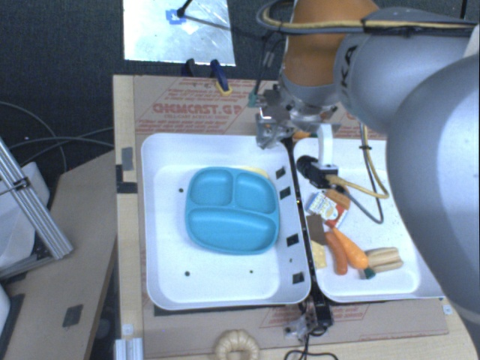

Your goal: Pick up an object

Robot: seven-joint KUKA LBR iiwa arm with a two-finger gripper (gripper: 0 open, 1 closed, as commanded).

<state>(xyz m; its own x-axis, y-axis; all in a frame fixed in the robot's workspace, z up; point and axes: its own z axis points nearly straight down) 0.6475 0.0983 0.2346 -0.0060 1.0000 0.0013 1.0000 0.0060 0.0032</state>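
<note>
We see the gripper (271, 132) above the left bin's (161, 201) far right corner; finger state unclear. Blue tray (232, 210) lies there; carrot (346, 250) in right bin (390, 280).

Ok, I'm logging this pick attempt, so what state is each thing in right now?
Blue tray: flat in the left bin, right way up, nothing in its compartments.
Carrot: lying loose in the right bin.
Bread roll: lying beside the carrot.
Small packet: lying flat in the right bin.
Claw: above the bins' far edge, nothing seen in it.
</note>
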